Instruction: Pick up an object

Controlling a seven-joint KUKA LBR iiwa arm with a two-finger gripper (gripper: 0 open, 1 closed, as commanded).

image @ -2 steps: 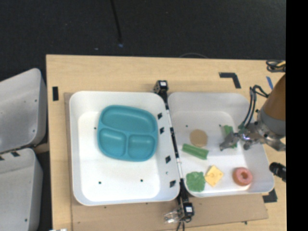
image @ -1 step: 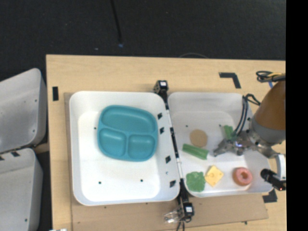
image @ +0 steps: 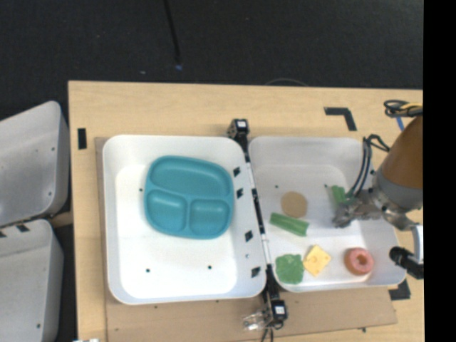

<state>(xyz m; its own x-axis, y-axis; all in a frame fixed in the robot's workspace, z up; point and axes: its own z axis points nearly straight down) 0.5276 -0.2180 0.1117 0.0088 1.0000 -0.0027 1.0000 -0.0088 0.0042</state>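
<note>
While the grey arm reached into the right-hand shallow white bin (image: 313,152) on the wooden desk (image: 178,105), the items lay around a flat tan disc (image: 293,204) at that bin's middle. Nearest the camera sat a leafy green piece (image: 289,268), a yellow wedge (image: 317,260) and a pink ring (image: 359,261). A green stick (image: 289,224) lay just below the disc. Right of the disc, the pincer (image: 345,212) hung beside a small green object (image: 338,193); whether it was parted or gripping anything, I cannot tell. Left of the disc, the other bin held a teal divided plate (image: 189,197).
</note>
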